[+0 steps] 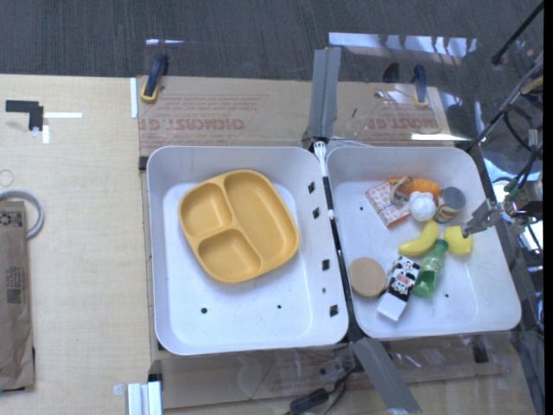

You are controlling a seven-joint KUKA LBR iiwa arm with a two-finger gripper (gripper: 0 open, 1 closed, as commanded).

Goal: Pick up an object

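milk carton (pixel 397 287) low in right bin (pixel 484 318), banana (pixel 432 236) just left of pincer (pixel 471 228)

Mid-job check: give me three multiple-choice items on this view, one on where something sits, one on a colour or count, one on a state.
1. Where is the yellow divided plate?
A. left bin
B. right bin
C. on the cardboard

2. How many compartments does the plate have?
A. two
B. three
C. five

3. How does the green bottle sit?
A. upright
B. lying on its side
C. between the gripper's fingers

Key: 1 A, it rests in the left bin. 2 B, two ridges split it into three. 3 B, it lies flat on the right bin floor beside the banana.
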